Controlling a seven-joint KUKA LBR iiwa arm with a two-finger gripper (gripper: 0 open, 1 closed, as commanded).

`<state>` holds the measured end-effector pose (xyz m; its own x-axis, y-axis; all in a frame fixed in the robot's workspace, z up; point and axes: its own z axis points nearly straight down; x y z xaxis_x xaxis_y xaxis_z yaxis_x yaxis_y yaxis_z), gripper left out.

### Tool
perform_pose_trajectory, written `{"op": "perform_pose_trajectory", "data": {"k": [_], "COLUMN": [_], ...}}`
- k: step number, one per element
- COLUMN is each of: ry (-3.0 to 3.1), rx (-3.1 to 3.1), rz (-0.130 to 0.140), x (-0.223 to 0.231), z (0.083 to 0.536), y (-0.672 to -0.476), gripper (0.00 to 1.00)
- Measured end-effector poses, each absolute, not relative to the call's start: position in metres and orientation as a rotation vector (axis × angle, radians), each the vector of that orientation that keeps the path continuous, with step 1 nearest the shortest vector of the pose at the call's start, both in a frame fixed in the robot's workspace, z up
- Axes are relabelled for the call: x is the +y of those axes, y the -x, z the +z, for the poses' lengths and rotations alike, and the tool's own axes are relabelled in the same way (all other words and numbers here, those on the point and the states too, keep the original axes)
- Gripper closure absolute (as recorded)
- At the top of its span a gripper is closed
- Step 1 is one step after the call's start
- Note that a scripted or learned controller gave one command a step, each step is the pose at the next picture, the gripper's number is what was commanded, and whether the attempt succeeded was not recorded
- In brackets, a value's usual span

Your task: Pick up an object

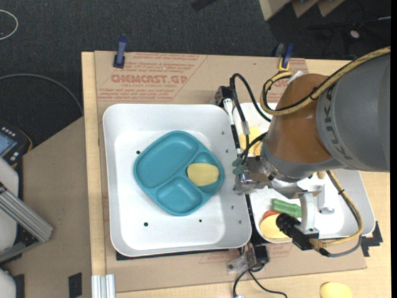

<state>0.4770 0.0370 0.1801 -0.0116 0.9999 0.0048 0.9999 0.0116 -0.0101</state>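
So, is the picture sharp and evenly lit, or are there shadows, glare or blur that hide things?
Camera view: light is soft and even, no strong glare on the left white bin; the teal plate and yellow piece look sharp with faint shadows. The arm, close to the lens, looks large and slightly soft, and covers much of the right bin.

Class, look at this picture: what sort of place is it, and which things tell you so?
Probably a robotics lab test bench, not a kitchen: a grey-and-orange arm trailing cables reaches over two white bins, which sit on a clamped board, and toy food lies on a teal plate.
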Motion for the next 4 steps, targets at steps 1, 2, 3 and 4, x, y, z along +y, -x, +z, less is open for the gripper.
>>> {"op": "perform_pose_trajectory", "data": {"k": [1,2,3,4], "ry": [2.220,2.229,2.220,2.225], "rx": [-2.236,-2.221,-2.212,-2.235], "rz": [-0.027,-0.003,0.011,-0.027], "x": [0.068,0.032,0.022,0.047], "z": [0.348,0.313,0.273,0.474], "y": [-0.481,-0.566,-0.475,-0.480], "gripper": [1.00,1.00,1.00,1.00]}}
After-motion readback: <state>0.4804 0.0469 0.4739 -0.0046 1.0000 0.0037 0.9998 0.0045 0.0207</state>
